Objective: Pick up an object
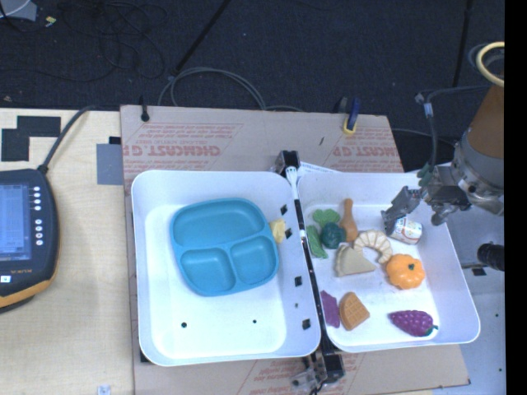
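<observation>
- Left bin (156, 319): holds 1 blue divided tray (224, 246).
- Right bin (457, 303): holds toy foods, among them an orange pumpkin (405, 271), purple grapes (412, 322) and a small can (407, 232).
- Gripper (418, 208): above the can; jaws look spread, holding nothing.
- Cardboard sheet (247, 142) underlies both bins; dark floor (247, 39) beyond.
</observation>
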Robot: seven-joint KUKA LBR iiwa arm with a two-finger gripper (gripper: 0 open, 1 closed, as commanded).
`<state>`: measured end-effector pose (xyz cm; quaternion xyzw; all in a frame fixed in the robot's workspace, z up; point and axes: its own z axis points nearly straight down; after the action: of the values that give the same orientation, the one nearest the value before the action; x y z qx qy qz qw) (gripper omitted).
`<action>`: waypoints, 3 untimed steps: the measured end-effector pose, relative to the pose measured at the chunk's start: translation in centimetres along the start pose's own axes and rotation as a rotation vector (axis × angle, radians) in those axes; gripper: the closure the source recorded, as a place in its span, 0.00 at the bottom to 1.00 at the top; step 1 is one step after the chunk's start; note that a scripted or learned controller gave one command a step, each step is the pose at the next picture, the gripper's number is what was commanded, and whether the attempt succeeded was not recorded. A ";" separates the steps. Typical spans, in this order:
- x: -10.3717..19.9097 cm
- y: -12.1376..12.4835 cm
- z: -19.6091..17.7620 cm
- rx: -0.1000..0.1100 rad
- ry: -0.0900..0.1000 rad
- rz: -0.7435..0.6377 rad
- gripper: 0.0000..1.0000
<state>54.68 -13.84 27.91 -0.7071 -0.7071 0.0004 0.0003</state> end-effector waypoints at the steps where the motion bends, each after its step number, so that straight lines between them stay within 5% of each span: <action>1: -2.0 5.7 13.0 0.007 0.001 -0.003 0.00; 2: 0.1 9.6 19.4 -0.001 0.000 -0.003 0.00; 3: 0.0 9.6 17.8 -0.004 0.001 0.001 1.00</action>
<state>64.25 -13.90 10.06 -0.7075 -0.7067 -0.0014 -0.0008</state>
